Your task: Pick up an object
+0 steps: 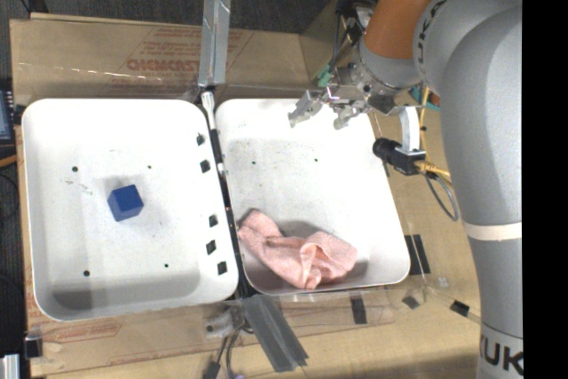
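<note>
A small blue cube [125, 201] lies in the left bin [53, 124], left of its middle. A crumpled pink cloth [299, 254] rests against the near wall of the right bin [266, 115]. My gripper [320, 113] hangs over the far edge of the right bin, well away from both objects. Its two fingers [302, 110] are spread apart and nothing sits between them.
The grey arm [470, 102] with its orange band [397, 9] fills the right side. A black cable connector [399, 157] hangs by the right bin's right wall. A metal divider post [213, 40] stands between the bins at the back. Cardboard lies under both bins.
</note>
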Robot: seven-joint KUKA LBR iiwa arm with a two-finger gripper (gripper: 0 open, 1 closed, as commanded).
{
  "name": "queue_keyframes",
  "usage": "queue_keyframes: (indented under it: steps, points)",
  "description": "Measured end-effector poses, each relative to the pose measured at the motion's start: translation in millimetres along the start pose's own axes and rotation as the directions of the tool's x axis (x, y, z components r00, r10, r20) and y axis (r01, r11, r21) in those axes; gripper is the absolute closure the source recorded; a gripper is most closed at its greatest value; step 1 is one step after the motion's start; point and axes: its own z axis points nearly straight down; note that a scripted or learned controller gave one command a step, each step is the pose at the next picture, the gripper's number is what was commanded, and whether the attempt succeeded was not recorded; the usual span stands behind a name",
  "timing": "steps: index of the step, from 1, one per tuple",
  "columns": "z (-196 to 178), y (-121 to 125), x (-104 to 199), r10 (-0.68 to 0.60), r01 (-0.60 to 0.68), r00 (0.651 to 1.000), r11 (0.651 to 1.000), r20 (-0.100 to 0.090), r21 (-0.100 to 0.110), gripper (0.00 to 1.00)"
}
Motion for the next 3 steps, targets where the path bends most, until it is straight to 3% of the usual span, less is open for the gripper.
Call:
queue_keyframes:
  steps: [1,2,3]
  points:
    - [7.3,-61.9,-2.9,-0.050,0.050,0.999,0.999,0.000,-0.002,0.00]
    - [7.3,-61.9,-3.0,-0.050,0.050,0.999,0.999,0.000,-0.002,0.00]
    - [52.8,-141.7,14.9,-0.116,0.116,0.993,0.993,0.000,0.000,0.00]
